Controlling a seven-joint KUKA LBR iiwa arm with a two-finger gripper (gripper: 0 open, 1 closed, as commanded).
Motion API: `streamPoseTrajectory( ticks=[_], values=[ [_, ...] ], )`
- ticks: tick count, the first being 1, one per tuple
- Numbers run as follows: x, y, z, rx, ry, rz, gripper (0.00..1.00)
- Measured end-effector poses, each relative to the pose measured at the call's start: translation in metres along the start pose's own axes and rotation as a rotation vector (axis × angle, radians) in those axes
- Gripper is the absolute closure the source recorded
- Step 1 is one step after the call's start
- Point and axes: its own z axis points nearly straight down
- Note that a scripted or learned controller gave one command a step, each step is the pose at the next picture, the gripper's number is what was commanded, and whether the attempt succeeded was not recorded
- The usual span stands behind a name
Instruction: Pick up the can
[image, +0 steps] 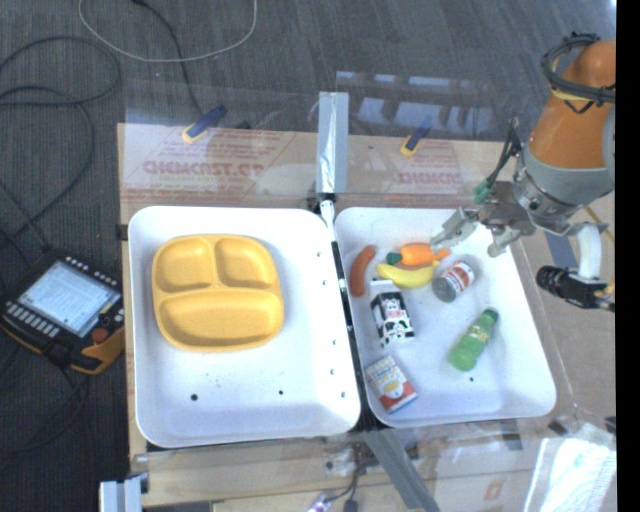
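The left bin (240, 400) holds a yellow divided tray (218, 291) with bare floor all round it. In the right bin (520, 390), from left: a sausage (361, 269), a small carton (393, 316), a packet (390, 384), a banana (404, 276) and carrot (418, 255), then the can (453, 280) on its side at the far right, a green bottle (473, 340) nearer. The tool (478, 234) hangs with its fingers spread over the far right rim, just beyond the can, gripping nothing.
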Motion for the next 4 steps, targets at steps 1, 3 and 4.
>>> streamPoseTrajectory(
  ticks=[1,3,4],
  values=[
    [-0.042,-0.014,0.118,0.000,-0.001,-0.080,0.00],
    [-0.067,0.013,0.154,-0.003,0.002,0.001,1.00],
    [-0.028,0.079,0.048,-0.003,-0.004,0.025,1.00]
  ],
)
